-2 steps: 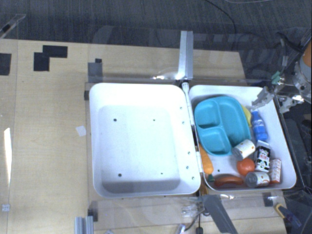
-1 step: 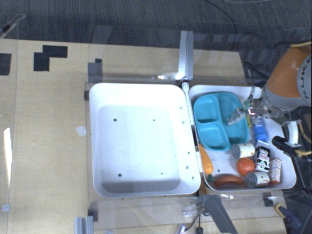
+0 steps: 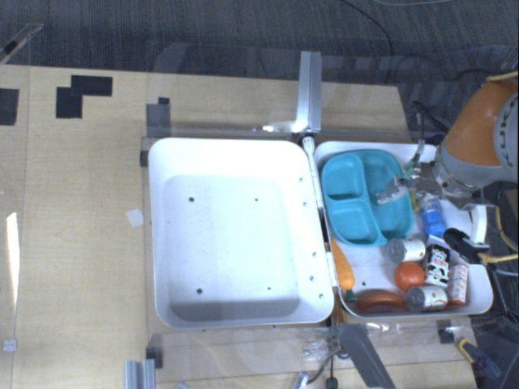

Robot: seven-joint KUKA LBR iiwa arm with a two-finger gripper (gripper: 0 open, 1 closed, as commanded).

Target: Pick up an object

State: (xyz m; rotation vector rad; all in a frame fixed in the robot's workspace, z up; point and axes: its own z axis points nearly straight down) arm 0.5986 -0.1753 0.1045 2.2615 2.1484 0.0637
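Because the clutter crowds the right bin (image 3: 484, 292), the end effector (image 3: 399, 186) hangs over the blue divided tray (image 3: 357, 197) at its far end; whether it pinches anything I cannot tell. An orange ball (image 3: 409, 275) lies nearer.

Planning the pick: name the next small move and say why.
Probably lower the gripper a little onto the blue divided plastic tray. It hangs over that tray's right compartment in the right white bin, with nothing seen between its fingers, while the small items crowd nearer the front.
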